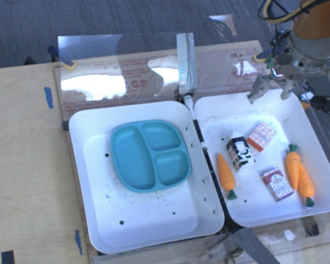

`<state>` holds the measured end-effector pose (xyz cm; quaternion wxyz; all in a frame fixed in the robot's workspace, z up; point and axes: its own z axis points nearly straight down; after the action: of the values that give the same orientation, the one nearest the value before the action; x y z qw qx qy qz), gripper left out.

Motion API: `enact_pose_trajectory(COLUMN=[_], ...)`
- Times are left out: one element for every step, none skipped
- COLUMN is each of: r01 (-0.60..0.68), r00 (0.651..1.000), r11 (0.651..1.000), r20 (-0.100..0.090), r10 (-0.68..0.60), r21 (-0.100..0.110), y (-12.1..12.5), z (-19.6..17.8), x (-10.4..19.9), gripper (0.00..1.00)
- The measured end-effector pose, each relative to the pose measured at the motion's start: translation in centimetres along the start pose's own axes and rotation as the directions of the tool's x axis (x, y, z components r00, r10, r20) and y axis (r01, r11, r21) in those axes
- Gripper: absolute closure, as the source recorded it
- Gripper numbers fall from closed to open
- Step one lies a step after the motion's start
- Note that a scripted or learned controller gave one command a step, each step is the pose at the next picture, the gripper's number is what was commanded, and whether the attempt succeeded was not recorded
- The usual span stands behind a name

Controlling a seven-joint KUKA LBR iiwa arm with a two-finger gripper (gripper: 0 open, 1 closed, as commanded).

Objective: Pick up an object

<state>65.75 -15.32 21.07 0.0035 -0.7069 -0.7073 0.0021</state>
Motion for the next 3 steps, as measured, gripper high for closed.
enact_pose_trajectory(r01=[-0.014,0.030,0.026], r00=[1.000,1.000,1.000], r11=[1.000,0.999,0.999], r20=[0.002,0.008,0.010], r10=[0.014,-0.030,-0.025], r21=[-0.009,-0.036,-0.034], y=[-3.8,-5.7,-5.7], z=[10.6,11.5,10.6], x=[2.2,1.4,1.2], gripper=[0.00,0.00,1.00])
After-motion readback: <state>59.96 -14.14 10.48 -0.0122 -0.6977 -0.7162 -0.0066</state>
